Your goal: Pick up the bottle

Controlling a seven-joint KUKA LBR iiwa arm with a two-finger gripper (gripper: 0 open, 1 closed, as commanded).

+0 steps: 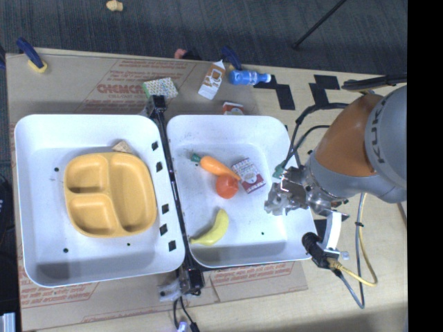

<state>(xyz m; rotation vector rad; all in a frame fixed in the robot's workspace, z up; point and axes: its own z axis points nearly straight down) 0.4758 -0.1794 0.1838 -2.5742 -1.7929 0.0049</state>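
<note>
Arm with gripper (280,198) poised low over the right edge of the right bin (277,126), probably set there to work among the bin's contents: carrot (216,165), tomato (226,187), banana (213,229), small packet (248,174). Whether the jaws are open or closed cannot be told. The blue bottle (243,78) lies outside the bins on the cardboard behind them, well apart from the jaws.
</note>
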